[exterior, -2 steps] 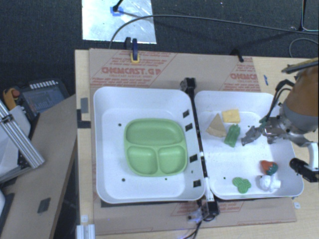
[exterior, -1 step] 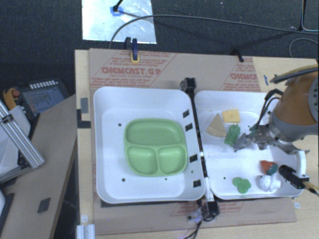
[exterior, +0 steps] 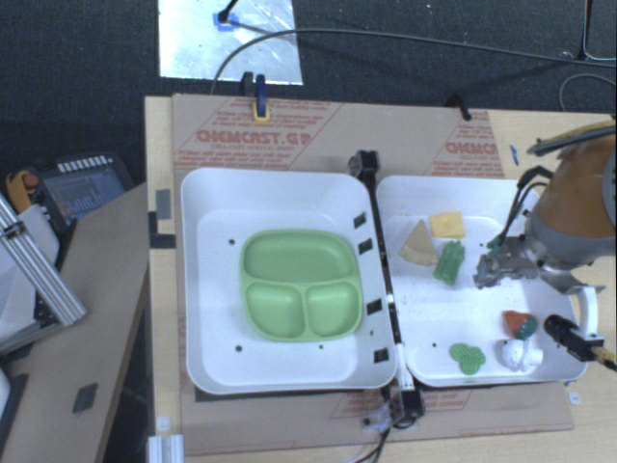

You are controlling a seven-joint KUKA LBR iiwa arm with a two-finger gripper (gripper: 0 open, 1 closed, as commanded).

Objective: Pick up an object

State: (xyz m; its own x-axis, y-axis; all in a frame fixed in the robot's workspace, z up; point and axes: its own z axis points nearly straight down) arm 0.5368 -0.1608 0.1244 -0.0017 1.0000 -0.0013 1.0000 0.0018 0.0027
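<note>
At frame right, the gripper (exterior: 494, 270) is hovering in the right bin (exterior: 439, 367), just beside a green block (exterior: 448, 261). Its finger state is unclear; nothing looks grasped. Next move: centring over the block, then descending.

Two shallow white plastic bins sit side by side on the tabletop (exterior: 164, 287). The left bin (exterior: 207, 249) holds a pale green three-compartment tray (exterior: 299, 283). In the right bin (exterior: 434, 350) lie a tan wedge (exterior: 418, 244), a yellow block (exterior: 446, 225), a green ridged cylinder (exterior: 448, 261), a green round cluster (exterior: 469, 358), and red (exterior: 519, 322) and white (exterior: 516, 355) pieces. The claw (exterior: 492, 271) hangs just beside the cylinder.
</note>
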